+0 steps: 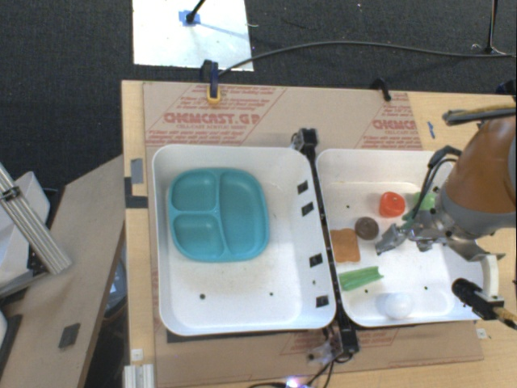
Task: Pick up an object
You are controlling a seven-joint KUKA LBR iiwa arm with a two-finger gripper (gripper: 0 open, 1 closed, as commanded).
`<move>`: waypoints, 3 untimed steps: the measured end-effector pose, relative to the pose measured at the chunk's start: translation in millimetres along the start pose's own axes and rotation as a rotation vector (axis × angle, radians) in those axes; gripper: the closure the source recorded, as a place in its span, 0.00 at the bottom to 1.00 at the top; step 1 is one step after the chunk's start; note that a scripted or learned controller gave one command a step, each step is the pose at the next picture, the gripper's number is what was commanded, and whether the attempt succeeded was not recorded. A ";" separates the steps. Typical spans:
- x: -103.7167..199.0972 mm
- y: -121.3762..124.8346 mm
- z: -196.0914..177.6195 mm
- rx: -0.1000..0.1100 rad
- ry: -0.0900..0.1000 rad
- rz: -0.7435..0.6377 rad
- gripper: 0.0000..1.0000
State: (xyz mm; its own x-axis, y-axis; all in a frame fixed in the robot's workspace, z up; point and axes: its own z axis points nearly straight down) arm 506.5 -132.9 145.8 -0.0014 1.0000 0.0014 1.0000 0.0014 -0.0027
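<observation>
Approach step, by the look of it: end effector (393, 238) low inside the right bin (355, 172), just right of the brown round object (367, 228), grip state impossible to tell. Orange object (392, 204) just beyond, green strip (360, 278) nearer. Next: settling squarely over one piece before closing.
</observation>
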 end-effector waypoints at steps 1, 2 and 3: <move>0.5 3.1 60.5 -0.003 -0.001 0.000 0.00; 0.2 3.4 49.0 -0.005 -0.001 0.000 1.00; 3.4 -4.9 -5.9 -0.007 -0.002 -0.002 1.00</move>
State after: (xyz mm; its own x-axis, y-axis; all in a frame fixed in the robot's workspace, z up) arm 501.6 -129.5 151.7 -0.0035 1.0000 -0.0009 1.0000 0.0035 0.0048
